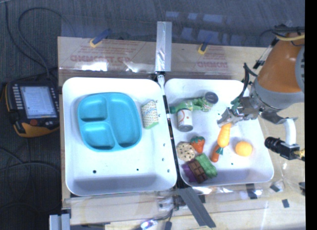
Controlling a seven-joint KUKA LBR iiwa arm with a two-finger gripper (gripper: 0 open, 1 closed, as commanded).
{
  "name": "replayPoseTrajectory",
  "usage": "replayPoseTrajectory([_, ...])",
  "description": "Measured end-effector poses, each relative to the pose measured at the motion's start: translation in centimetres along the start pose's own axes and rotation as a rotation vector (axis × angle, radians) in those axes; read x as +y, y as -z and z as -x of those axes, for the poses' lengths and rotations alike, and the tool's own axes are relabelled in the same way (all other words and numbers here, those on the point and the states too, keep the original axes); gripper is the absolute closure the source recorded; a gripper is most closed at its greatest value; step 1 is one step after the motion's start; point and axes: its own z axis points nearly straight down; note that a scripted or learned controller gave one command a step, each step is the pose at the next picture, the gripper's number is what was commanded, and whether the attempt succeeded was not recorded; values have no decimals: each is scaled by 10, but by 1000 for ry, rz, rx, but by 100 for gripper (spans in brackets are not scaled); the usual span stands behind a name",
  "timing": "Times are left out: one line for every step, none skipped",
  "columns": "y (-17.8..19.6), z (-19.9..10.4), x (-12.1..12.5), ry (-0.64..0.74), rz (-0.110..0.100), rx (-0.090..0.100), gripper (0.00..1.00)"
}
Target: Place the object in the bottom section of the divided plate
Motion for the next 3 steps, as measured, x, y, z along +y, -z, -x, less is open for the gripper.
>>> replayPoseTrajectory([6,-51,67,4,-1,-3,100])
replayPoseTrajectory([28,-117,96,126,-1,-4,100])
replayPoseTrajectory([28,-117,96,125,-1,-5,0])
